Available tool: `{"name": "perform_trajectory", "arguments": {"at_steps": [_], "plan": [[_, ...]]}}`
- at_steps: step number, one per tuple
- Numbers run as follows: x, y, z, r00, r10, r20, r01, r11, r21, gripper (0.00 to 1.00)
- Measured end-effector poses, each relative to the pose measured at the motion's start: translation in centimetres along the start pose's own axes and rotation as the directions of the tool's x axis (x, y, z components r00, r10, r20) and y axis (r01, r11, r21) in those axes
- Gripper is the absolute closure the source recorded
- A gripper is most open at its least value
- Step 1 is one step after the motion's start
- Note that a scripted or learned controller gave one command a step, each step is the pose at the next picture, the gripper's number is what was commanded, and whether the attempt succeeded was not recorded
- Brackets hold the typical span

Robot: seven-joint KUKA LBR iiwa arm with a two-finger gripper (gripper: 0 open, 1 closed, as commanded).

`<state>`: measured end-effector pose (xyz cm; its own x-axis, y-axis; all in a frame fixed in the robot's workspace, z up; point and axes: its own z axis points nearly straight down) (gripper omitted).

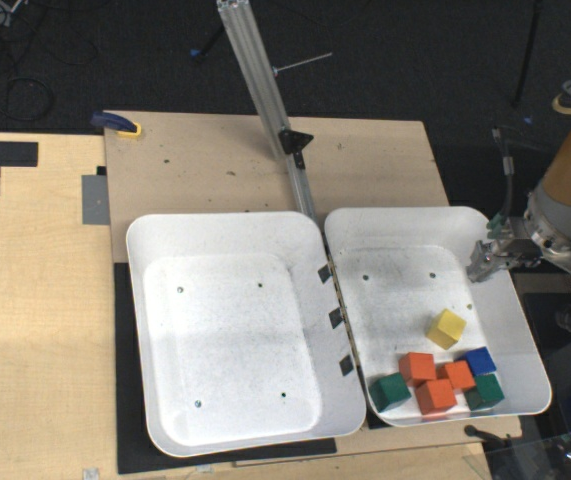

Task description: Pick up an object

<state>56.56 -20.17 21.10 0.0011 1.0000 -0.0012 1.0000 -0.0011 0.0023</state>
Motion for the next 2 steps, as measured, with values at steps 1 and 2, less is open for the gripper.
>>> {"name": "perform_trajectory", "arguments": {"at_steps": [1, 2], "plan": [[-0.1, 0.1, -5.3, 1.000, -0.002, 0.000, 0.002, 1.000, -0.002, 1.00], [4.8, 0.6, -3.8, 1.000, -0.005, -0.003, 0.005, 1.000, 0.006, 1.00]]}}
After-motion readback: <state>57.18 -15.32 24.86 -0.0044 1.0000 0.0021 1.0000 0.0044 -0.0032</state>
